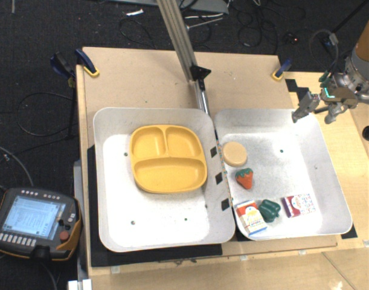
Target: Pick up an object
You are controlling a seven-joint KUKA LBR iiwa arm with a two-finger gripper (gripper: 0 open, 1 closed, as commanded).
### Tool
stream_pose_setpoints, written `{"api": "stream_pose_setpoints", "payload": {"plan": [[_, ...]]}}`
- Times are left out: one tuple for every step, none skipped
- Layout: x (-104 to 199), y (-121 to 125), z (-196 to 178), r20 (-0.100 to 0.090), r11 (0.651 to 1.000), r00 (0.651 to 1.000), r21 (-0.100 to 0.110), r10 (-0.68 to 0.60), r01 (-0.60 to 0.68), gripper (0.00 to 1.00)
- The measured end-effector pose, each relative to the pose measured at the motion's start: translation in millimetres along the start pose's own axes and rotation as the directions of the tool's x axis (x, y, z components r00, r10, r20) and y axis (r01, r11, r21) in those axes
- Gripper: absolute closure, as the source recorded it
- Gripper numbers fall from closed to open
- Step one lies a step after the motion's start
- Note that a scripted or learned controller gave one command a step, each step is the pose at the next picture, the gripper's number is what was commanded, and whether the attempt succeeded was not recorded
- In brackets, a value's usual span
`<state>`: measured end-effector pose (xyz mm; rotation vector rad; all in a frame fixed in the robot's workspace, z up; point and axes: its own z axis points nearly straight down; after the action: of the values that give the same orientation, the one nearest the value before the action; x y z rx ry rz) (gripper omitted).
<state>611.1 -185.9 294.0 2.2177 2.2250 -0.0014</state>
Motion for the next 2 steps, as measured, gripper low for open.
{"api": "stream_pose_setpoints", "payload": {"plan": [[1.5, -9.0, 48.1, -0.001, 1.0, 1.0, 0.005, 0.003, -0.003, 0.0], [7.7, -14.6, 109.8, -0.002, 1.0, 1.0, 0.006, 0.003, -0.003, 0.0]]}}
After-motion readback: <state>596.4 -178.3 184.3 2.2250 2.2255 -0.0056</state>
